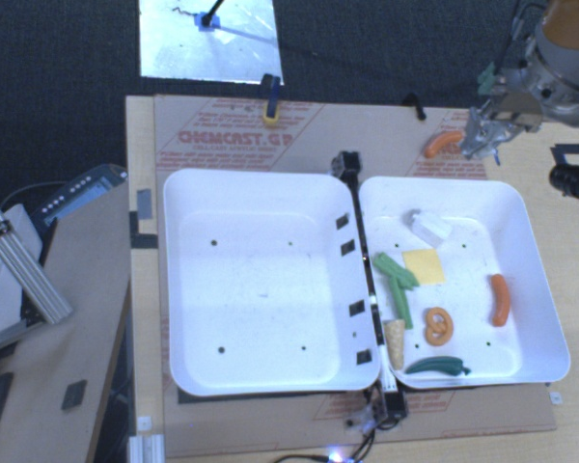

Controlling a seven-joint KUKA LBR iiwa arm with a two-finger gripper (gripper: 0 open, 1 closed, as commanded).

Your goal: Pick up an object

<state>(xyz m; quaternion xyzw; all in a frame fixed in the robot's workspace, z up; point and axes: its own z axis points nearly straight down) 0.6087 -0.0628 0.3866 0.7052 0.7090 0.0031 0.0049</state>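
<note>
While poised at upper right with the gripper (pixel 478 143) against an orange piece (pixel 443 144), could not tell whether clenched or released; risked dropping it outside the right bin (pixel 521 196) through a shallow end-grip.

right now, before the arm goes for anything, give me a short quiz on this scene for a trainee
1. Which bin holds the pretzel? A) left bin B) right bin C) neither
2. True or false: the yellow square lies in the left bin.
3. Fill in: the orange piece next to the gripper is ____ the bins (inside/outside).

Key: 1 B. 2 false: the yellow square lies in the right bin. 3 outside.
</note>
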